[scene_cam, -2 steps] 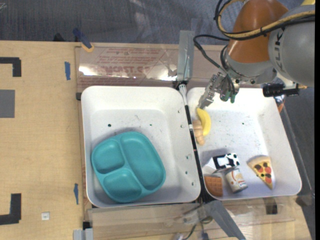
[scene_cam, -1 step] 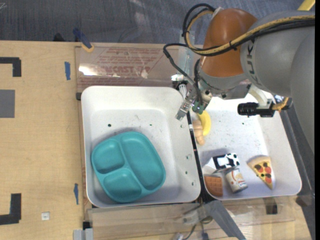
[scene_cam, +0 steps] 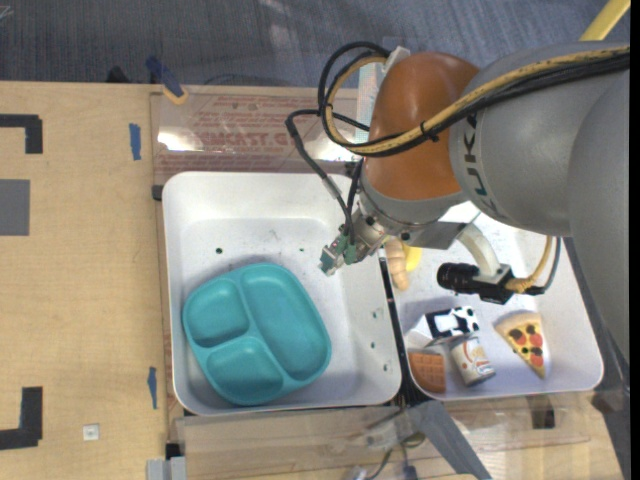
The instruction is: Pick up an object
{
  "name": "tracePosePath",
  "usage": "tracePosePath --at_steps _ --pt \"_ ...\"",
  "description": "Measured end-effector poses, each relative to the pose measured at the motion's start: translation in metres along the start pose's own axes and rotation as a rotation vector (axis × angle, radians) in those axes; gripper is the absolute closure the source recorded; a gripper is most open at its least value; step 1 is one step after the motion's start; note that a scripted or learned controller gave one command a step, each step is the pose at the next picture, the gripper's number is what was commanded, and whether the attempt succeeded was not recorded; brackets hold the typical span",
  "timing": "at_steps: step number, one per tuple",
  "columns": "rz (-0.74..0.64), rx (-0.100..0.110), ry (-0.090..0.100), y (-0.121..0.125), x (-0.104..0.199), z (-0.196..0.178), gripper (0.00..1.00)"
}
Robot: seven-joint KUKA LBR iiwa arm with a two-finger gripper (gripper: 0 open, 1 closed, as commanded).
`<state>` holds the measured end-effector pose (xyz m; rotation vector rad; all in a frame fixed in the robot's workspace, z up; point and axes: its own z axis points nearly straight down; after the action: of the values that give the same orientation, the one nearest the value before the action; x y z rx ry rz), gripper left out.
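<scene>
A teal divided plate lies in the left bin, at lower left of the gripper, apart from it. Whether the gripper is spread or pressed together cannot be told. Partial letters "UK" show on the grey arm. A pizza slice toy and a small can lie in the right bin.

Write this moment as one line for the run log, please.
arm: over the bins' divider | gripper: above left bin, holds nothing seen | teal tray: in left bin | pizza slice toy: in right bin
</scene>
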<state>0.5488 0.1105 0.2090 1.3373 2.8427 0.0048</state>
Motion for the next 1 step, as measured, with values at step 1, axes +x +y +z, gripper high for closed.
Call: tracePosePath --at_steps 1 --pt "0.151 -0.012 -0.016 0.0096 0.0953 0.1076 1.00"
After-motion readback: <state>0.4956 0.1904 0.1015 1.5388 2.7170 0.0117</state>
